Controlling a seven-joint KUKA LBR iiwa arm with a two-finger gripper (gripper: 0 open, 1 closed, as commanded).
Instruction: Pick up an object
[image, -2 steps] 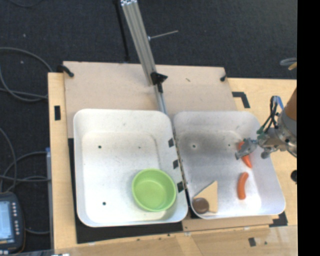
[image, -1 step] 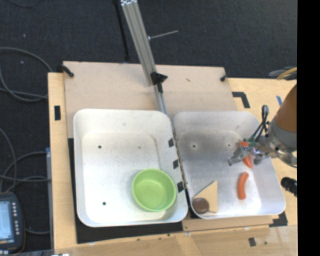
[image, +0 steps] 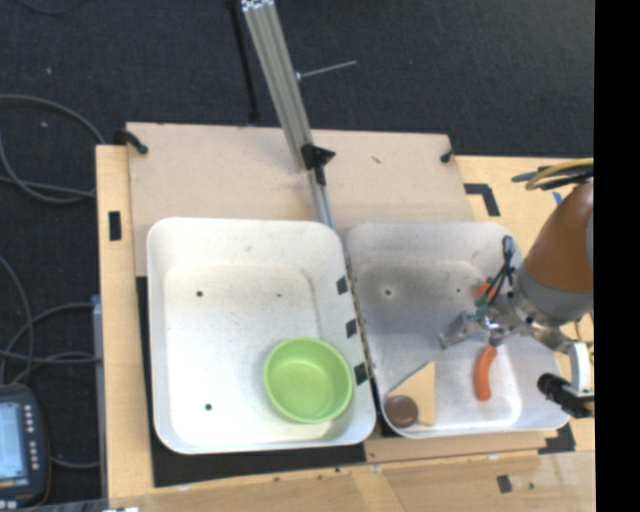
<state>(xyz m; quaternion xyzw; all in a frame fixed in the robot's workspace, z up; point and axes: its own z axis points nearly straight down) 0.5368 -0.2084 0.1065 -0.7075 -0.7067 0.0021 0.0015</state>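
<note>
Dark carpet with loose cables lies around the bench (image: 250, 165), and a grey metal pole (image: 285, 85) leans over its far edge. On the bench stand two shallow white bins side by side.

In the left bin (image: 200, 260) is a green bowl (image: 307, 378), upright, close to the near right corner of that bin. I see nothing inside the bowl.

The right bin (image: 420, 260) has three things, all near its front edge: a small orange sausage-shaped object (image: 484, 373) near the right side, a tan wedge (image: 420, 392) like a piece of cheese, and a brown round object (image: 401, 409) touching the wedge at the near left corner.

The arm (image: 560, 260) reaches in over the right edge of this bin, and the gripper (image: 478, 328) hangs low, just behind the orange object. Its metal fingers look a little apart, with nothing between them, though the detail is small and I am not fully sure.

I judge that the step in hand is the approach: the tool is above its target but has not taken it yet. The orange object seems the nearest choice. For the next move the gripper should come a bit toward the front edge, line its fingers across the narrow side of the object, go down to the bin floor and close. The object is thin and round, so it may roll or slip away.
</note>
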